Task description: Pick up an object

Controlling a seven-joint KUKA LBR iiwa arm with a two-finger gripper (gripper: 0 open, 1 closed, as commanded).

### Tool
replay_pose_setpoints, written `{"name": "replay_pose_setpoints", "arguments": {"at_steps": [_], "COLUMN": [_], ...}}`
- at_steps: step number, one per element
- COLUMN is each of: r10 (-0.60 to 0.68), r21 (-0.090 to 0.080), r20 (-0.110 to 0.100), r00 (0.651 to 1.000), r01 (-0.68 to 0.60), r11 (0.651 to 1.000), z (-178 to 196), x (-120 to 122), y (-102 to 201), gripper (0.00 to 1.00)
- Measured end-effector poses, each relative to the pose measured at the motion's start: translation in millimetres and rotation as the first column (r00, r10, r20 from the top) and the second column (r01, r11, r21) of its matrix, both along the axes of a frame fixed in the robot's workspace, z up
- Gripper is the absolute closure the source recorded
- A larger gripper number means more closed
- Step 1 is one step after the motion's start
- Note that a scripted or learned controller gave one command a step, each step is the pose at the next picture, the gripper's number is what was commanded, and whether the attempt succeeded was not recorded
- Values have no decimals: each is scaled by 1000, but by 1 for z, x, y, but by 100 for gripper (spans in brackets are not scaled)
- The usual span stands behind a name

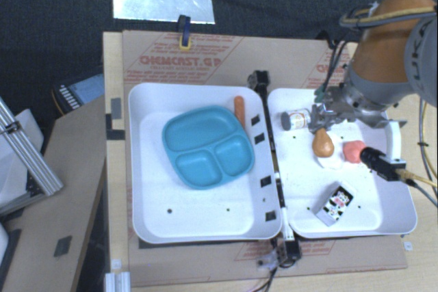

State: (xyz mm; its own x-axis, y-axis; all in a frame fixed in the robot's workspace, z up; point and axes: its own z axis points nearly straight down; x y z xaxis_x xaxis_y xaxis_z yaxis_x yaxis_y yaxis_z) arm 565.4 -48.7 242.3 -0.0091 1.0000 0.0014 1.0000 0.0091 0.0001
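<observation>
Whether the gripper (324, 118) held anything could not be told as it hung low in the right bin (390, 215) just above the orange-brown object (323, 144), arm (393, 44) reaching in from the right.

Two shallow white bins sit side by side on the bench: the left bin (147, 147) holds a blue divided plate (207, 146) with a small orange carrot-like stick (239, 110) just beyond its far edge. In the right bin (390, 212) the gripper (321, 118) hangs near the far side, just above an orange-brown egg-shaped thing (323, 143), with a small jar (295, 121) beside it to the left. A pink lump (353, 151) lies right of the egg shape, and a black-and-white box (335, 204) lies near the front.
</observation>
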Motion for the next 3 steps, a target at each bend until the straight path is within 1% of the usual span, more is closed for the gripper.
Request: {"name": "replay_pose_setpoints", "arguments": {"at_steps": [1, 3], "r10": [0, 0], "r21": [0, 1], "r20": [0, -1], "r00": [1000, 1000], "r01": [0, 0], "r11": [1000, 1000], "z": [0, -27], "x": [-20, -49], "y": [42, 147], "gripper": [100, 100]}}
